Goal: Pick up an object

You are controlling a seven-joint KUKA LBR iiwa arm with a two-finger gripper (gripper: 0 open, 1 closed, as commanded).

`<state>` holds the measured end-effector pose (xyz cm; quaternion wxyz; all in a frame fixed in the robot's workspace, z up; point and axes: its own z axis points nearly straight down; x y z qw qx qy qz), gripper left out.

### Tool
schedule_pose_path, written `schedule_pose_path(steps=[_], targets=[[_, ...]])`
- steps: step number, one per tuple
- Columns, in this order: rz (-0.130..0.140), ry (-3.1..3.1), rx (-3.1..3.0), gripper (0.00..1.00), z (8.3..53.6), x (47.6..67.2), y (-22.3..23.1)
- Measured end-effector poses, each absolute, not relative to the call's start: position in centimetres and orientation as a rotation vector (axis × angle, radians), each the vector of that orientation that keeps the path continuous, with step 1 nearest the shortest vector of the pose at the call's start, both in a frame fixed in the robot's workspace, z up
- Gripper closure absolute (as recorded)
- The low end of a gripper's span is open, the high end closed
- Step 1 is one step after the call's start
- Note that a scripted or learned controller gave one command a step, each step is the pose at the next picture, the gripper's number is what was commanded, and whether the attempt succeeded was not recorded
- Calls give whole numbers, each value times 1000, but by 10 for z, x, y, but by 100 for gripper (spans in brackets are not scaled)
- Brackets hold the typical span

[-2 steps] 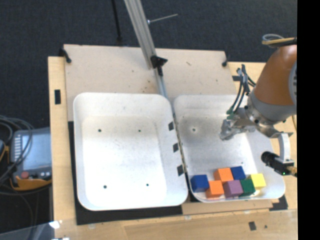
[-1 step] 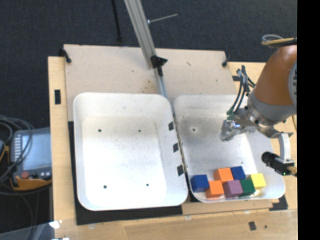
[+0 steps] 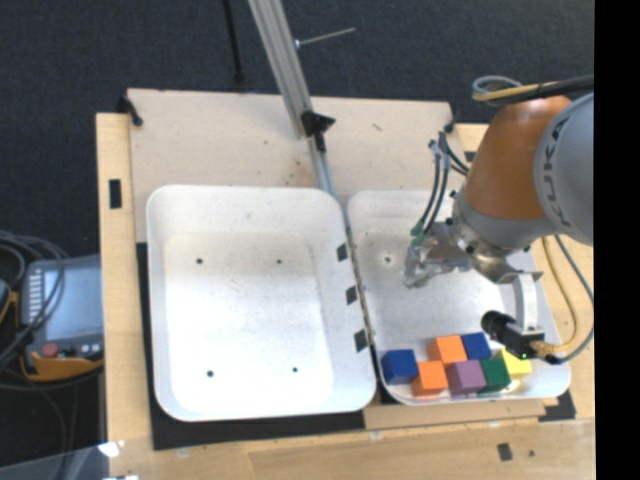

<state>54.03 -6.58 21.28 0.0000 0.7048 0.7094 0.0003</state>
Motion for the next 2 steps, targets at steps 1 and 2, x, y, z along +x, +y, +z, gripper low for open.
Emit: schedule_pose_path(steps=[1, 2], targets=[[5, 2232, 2211, 100, 220, 543, -5], [6, 2232, 2211, 100, 234, 534, 53]])
